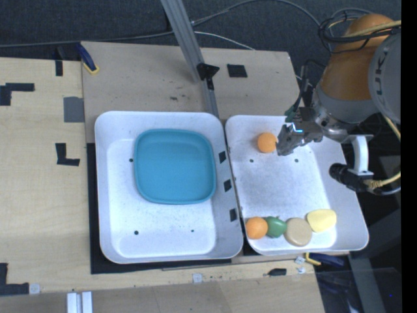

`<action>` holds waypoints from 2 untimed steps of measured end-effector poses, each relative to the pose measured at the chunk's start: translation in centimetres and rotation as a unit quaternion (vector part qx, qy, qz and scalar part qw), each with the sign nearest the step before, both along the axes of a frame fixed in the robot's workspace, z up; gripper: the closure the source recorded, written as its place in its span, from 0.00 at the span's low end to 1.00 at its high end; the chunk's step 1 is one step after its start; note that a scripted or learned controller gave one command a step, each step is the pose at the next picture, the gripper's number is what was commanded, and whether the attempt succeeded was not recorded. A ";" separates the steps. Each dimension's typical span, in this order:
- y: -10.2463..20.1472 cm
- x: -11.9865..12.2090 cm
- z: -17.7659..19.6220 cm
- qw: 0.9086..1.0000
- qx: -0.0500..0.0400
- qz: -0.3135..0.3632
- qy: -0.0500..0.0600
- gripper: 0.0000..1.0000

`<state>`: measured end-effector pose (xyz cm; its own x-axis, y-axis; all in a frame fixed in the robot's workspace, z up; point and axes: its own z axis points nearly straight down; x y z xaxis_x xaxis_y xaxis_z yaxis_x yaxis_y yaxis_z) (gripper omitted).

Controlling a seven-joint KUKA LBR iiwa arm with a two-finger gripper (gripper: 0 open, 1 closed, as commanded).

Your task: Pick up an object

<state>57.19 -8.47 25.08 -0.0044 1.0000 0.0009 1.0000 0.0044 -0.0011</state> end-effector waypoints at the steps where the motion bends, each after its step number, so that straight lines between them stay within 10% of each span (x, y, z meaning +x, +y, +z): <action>1: 4.9 0.3 0.4 1.000 0.000 0.000 0.000 1.00; 2: 9.4 0.6 0.3 1.000 0.000 0.000 0.000 1.00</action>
<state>57.81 0.92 25.41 -0.0041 1.0000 0.0008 1.0000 0.0041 -0.0010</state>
